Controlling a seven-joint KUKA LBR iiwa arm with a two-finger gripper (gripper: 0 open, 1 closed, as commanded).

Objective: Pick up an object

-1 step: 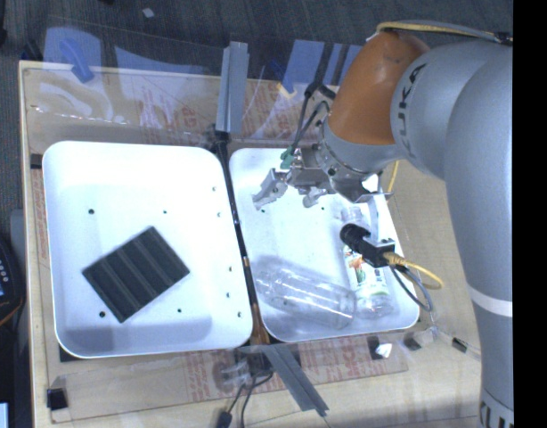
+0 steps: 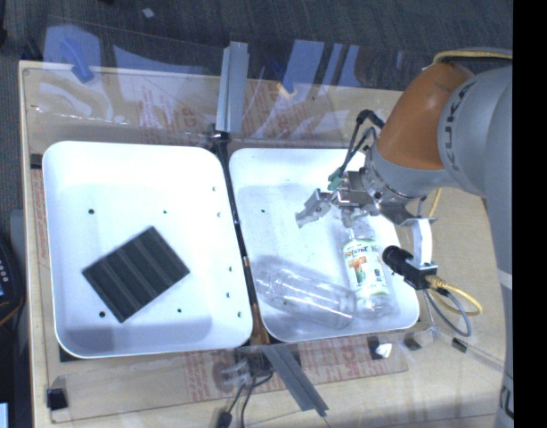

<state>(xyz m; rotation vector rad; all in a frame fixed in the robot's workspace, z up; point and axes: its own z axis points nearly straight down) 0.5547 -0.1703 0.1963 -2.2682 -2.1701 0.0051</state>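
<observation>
My gripper (image 2: 329, 216) hangs over the middle of the right bin (image 2: 256, 194), open, with nothing between its fingers. Just below and right of it lies a clear plastic bottle (image 2: 368, 273) with a green and white label, its neck pointing up toward the gripper. A clear plastic cup (image 2: 302, 294) lies on its side near the front wall of the same bin, left of the bottle. A flat black ribbed block (image 2: 135, 273) rests at a slant in the left bin (image 2: 69, 176).
The grey arm with its orange band (image 2: 425, 119) reaches in from the right over the right bin's far corner. A cable with a yellow loop (image 2: 452, 297) hangs beside that bin's right wall. A metal divider post (image 2: 229, 87) stands behind the two bins.
</observation>
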